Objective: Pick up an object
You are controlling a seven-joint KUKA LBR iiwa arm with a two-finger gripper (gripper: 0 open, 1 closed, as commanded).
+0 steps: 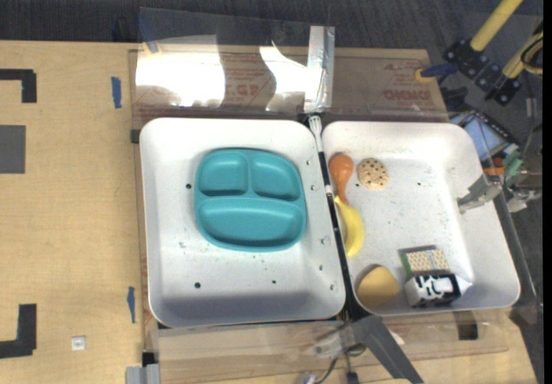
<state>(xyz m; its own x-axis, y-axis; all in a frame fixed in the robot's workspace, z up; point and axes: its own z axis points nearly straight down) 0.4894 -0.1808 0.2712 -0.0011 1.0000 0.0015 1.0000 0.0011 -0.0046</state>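
**Teal plate left, food toys right, my hand at the far edge**

Teal is what stands at nine o'clock: a divided plate (251, 199) with three compartments lies flat in the middle of the left bin (164, 158). Across the divider, in the right bin (431, 145), an orange carrot-like toy (341, 172) sits at that bin's ten o'clock corner, touching the top of a yellow banana (350, 227) that runs down along the wall. Just beside the carrot lies a round speckled cookie (373, 173). At six o'clock in that bin rests a yellow lemon-shaped piece (378, 284), and next to it, toward five o'clock, a small printed box (423, 261) leans against a black-and-white object (436, 287). My gripper (483, 192) hangs at three o'clock over the bin's right rim, well apart from every toy; whether my fingers are apart or together I cannot tell.
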